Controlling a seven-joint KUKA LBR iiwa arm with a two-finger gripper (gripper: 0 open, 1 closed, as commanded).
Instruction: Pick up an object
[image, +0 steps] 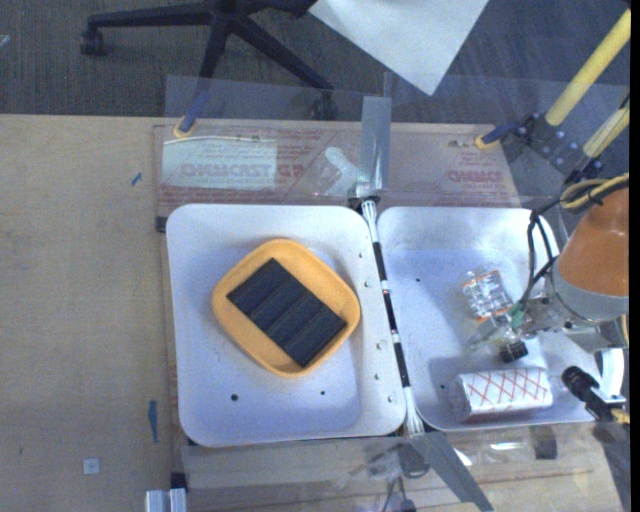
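Right bin (430, 250): red-lattice box (505, 389) just below claw (512, 335), grip state unclear.

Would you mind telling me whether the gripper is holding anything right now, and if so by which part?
It cannot be told: the gripper sits low in the right bin beside a small clear object.

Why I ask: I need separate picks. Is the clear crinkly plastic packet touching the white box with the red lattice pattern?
Apart. The camera view shows bare bin floor between the packet and the box.
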